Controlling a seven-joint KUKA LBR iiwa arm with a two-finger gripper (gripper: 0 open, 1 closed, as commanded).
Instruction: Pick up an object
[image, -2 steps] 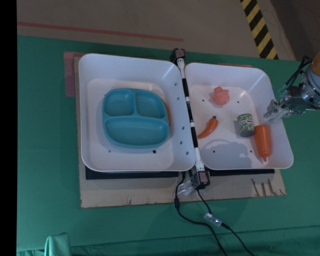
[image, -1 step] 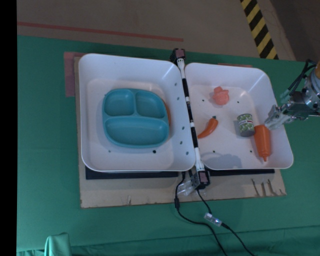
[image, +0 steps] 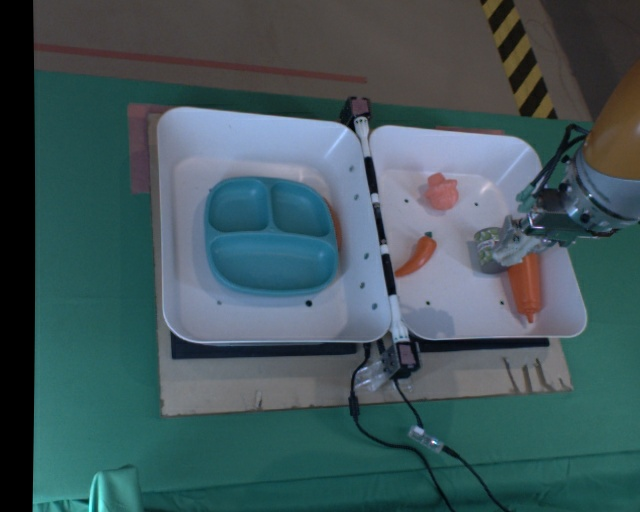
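In the right bin (image: 560, 325) lie three objects. A salmon-pink lumpy toy (image: 441, 191) rests near the back. A small orange pepper with a green stem (image: 418, 255) lies left of centre. A larger orange carrot (image: 526, 284) lies by the right wall, pointing toward the front. My gripper (image: 492, 251) reaches in from the right and hangs low over the bin floor, just left of the carrot's top end and to the right of the pepper. The arm's body hides the carrot's upper end.
The left bin (image: 180, 300) holds a teal divided plate (image: 270, 236) with three compartments. A black-and-white divider bar (image: 378, 230) runs between the bins. Cables (image: 420, 435) trail across the green bench in front.
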